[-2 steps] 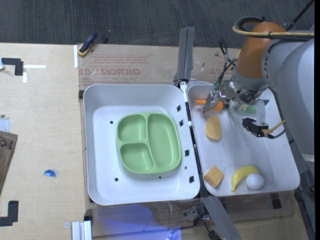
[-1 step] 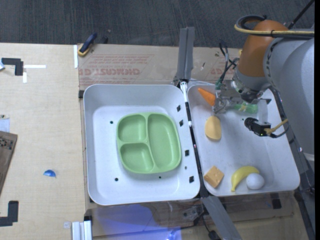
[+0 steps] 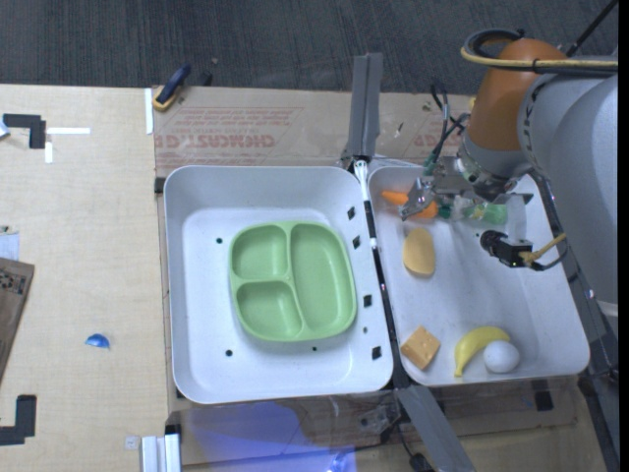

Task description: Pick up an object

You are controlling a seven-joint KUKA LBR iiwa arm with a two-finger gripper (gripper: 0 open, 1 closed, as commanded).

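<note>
Camera view, fixed overhead, slanted. Two white bins side by side. Left bin [image 3: 187, 293] holds a green three-compartment plate [image 3: 293, 281], sitting near the bin's centre. Right bin [image 3: 550, 308] holds the loose objects: an orange carrot-like piece [image 3: 395, 198] at about 11 o'clock in the bin, a tan oval piece [image 3: 420, 253] just below it toward 9 o'clock, a tan wedge-like block [image 3: 421, 347] at 7 o'clock, a banana [image 3: 475, 347] at 6 o'clock with a white egg-shaped object [image 3: 501, 356] touching or just beside its 3 o'clock end.

Arm enters from the 3 o'clock side; orange band [image 3: 506, 91] sits over the bin's 12 o'clock rim. Gripper [image 3: 428, 205] is low at the bin's 11 o'clock corner, right beside the carrot piece. Cannot tell the claw's state: the tip is cluttered with cabling and partly masks the carrot. Nothing is visibly between the tips.

Judgement: step in hand is the descent onto a target, most likely the carrot piece, the nearest item. It lies close to the bin wall and the divider, so a grasp across its short axis, with the tips kept off the wall, looks best. Risk: nudging the piece into the corner, or closing on air. The oval piece, lying apart from the walls, would be the easier alternative.
</note>
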